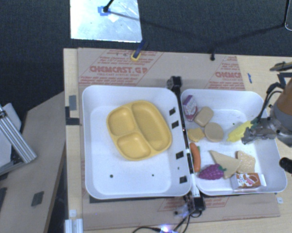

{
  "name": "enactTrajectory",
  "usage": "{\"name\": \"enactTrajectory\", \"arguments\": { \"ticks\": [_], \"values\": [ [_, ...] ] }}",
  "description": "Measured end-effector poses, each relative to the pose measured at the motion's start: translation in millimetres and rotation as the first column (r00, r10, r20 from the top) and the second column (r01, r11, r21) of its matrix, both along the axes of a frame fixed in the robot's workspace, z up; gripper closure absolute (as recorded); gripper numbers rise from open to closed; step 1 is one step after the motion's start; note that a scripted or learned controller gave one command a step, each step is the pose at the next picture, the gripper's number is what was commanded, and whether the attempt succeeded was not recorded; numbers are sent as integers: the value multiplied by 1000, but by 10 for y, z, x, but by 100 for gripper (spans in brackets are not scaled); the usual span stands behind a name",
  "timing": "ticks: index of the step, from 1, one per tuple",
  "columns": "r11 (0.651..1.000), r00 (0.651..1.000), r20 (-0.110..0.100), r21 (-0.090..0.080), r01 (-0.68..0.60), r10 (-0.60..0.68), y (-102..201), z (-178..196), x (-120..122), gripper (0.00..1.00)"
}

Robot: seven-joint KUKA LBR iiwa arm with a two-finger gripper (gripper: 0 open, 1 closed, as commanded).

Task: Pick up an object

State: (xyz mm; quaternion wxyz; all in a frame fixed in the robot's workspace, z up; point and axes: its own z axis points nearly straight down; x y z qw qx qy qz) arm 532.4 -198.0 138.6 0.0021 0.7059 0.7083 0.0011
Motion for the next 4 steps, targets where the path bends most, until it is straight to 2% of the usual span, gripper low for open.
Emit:
{"name": "enactTrajectory", "arguments": {
  "ticks": [2,3,4],
  "values": [
    [1000,1000,2,-1,-1,1,-51,888,7,100],
    [1000,1000,-2,2,-6,6,463,962,31,100],
    [1000,1000,-1,2,-6,6,960,936,237,100]
  ]
}}
